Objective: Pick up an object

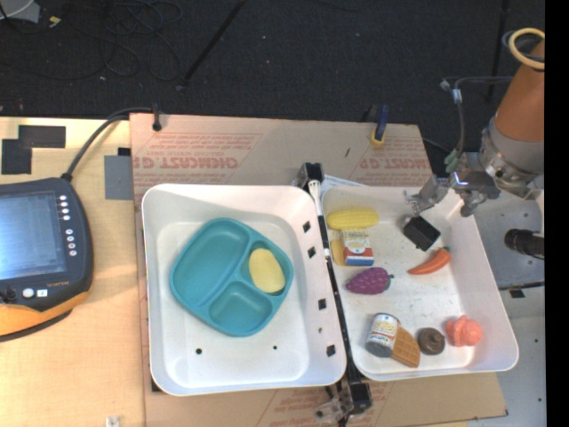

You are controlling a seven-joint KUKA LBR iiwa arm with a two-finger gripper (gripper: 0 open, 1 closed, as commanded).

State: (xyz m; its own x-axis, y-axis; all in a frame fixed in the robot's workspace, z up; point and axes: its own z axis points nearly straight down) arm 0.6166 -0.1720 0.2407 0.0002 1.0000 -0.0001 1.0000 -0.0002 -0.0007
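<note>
Smoothly rounded yellow oval (pixel 267 269) on teal tray (pixel 206 278)

Teal tray (pixel 222 278), yellow oval (pixel 267 269), purple grapes (pixel 368 281), orange carrot (pixel 430 262), white bins (pixel 169 212)

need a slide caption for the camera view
Arm at the right bin of toy foods; left bin holds a teal tray

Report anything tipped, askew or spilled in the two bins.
The can in the right bin seems to lie on its side, touching the waffle, rather than standing. The teal tray sits turned at a slant in the left bin. Nothing looks spilled or broken.
</note>
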